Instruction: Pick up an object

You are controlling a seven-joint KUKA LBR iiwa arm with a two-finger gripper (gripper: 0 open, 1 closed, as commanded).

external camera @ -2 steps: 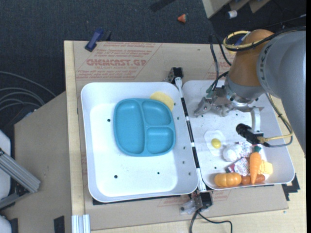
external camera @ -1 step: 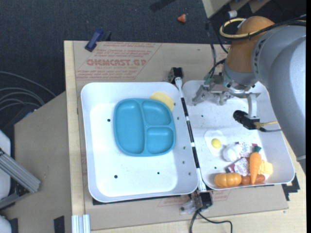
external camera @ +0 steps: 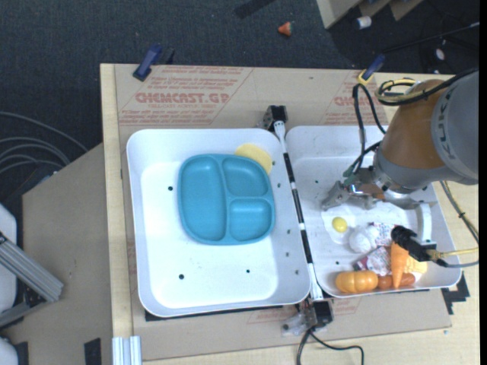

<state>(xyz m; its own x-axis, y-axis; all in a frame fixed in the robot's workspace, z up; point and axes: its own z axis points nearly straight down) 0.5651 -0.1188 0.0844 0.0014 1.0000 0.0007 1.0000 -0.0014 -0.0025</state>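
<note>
Two shallow white plastic bins sit side by side on a pale board w/ red print. Left bin point(external camera: 152, 265) holds a smooth blue plastic tray point(external camera: 226, 198), rounded corners, three compartments, w/ a yellow round thing point(external camera: 255, 155) poking out behind its top right corner, against the bin's back wall. Right bin point(external camera: 316, 158) has the loose stuff, bunched toward the front right: a fried-egg toy point(external camera: 338, 224), flat white w/ a yellow yolk; a whitish crumpled lump point(external camera: 360, 239) just beside it; an orange-brown oval like a bread roll point(external camera: 356, 281) at the front wall; an orange carrot-like cone point(external camera: 399, 258); a small crinkly reddish-white bit point(external camera: 376, 261) between them. Arm comes in from the right, grey shell w/ orange band, bulky, covering the bin's right rear part; black cables loop above it. Gripper point(external camera: 340, 195) is low over the bin's middle, metal tips pointing left toward the divider. Can't tell how far apart the tips are, too small and blurred; nothing visible between them. Egg lies just in front of the tips, near but apart from them; the rest of the pile is farther to the front right. A black part point(external camera: 407, 242) below the wrist overlaps the carrot's top.
</note>
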